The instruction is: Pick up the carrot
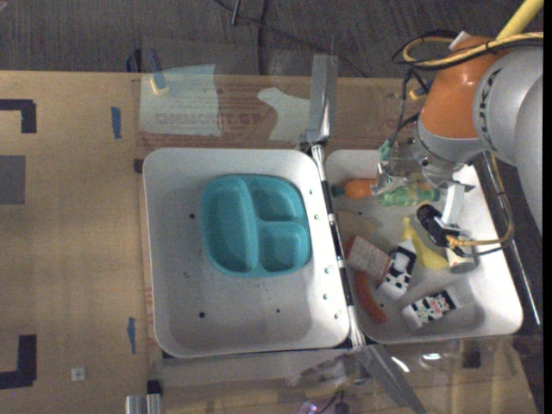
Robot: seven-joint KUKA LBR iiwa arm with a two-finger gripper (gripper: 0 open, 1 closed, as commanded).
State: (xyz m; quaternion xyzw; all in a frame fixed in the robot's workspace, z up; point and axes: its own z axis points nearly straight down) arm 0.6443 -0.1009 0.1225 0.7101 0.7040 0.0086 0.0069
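Note:
The carrot (357, 188) is orange with a small green tip at its left end. It lies flat along the far left edge of the right bin (500, 317). My gripper (385, 177) hangs low over the carrot's right end, which it hides. I cannot make out whether it touches or holds the carrot. The grey arm with its orange band (455, 102) comes in from the upper right.
The right bin also holds a pale green object (404, 199) beside the gripper, a yellow banana (424, 250), a brown card (368, 255), two black-and-white cow-patterned toys (397, 273) (429, 309) and a red sausage (370, 299). A teal divided plate (255, 223) lies in the left bin (172, 309).

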